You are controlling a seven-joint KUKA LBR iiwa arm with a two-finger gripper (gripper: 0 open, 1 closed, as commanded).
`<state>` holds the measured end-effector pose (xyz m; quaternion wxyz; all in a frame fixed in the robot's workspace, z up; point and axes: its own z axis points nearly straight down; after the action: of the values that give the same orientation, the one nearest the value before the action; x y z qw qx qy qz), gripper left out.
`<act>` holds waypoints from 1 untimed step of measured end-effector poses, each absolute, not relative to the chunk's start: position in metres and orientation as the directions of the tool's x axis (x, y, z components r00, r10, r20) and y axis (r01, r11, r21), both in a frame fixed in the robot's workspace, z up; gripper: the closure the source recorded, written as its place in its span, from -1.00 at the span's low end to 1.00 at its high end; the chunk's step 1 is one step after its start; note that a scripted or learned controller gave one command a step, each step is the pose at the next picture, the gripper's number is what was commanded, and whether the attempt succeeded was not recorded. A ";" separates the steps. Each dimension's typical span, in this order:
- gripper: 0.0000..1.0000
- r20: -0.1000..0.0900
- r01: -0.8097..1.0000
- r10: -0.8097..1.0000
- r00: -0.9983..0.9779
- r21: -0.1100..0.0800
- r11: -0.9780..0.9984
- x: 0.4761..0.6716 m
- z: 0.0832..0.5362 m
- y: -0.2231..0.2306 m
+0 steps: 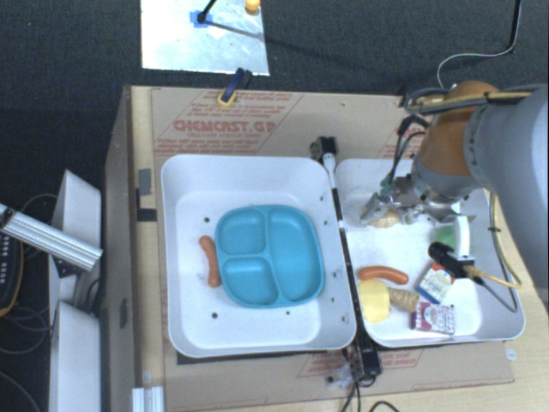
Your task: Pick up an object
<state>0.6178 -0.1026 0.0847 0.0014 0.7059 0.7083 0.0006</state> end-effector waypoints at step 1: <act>-1.00 -0.001 1.000 1.000 -0.002 0.003 0.002 0.618 0.085 -0.131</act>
<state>0.6179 -0.1311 0.0851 0.0016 0.7065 0.7077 0.0008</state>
